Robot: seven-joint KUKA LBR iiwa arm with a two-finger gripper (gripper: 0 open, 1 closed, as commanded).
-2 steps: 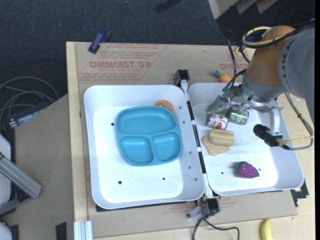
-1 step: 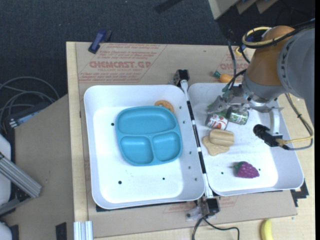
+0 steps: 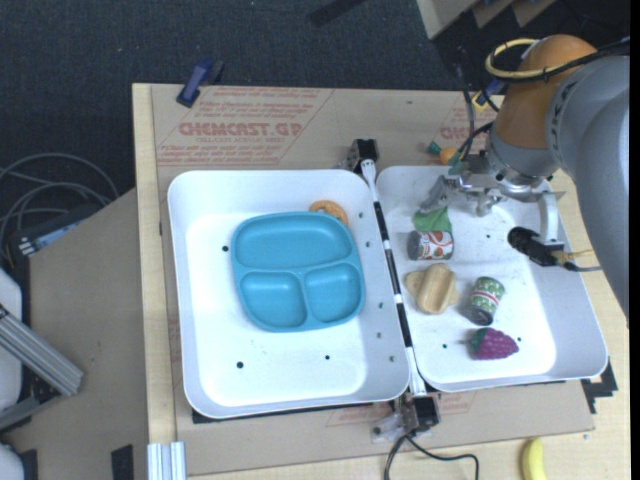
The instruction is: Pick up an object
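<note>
The right bin (image 3: 560, 318) holds several small objects. A red and green can (image 3: 432, 241) lies near its left wall. Below it are a tan bread-like piece (image 3: 432, 289), a small green can (image 3: 486, 299) and a purple berry-shaped toy (image 3: 494, 345). My gripper (image 3: 468, 190) hangs low over the upper part of this bin, just above and to the right of the red and green can. Nothing is visibly held in it.
The left bin (image 3: 200, 268) holds a blue divided tray (image 3: 297, 270) with a small orange ring (image 3: 328, 209) behind it. The grey arm (image 3: 590, 118) covers the right bin's far right corner. A black part on a cable (image 3: 530, 244) lies over the bin's right side.
</note>
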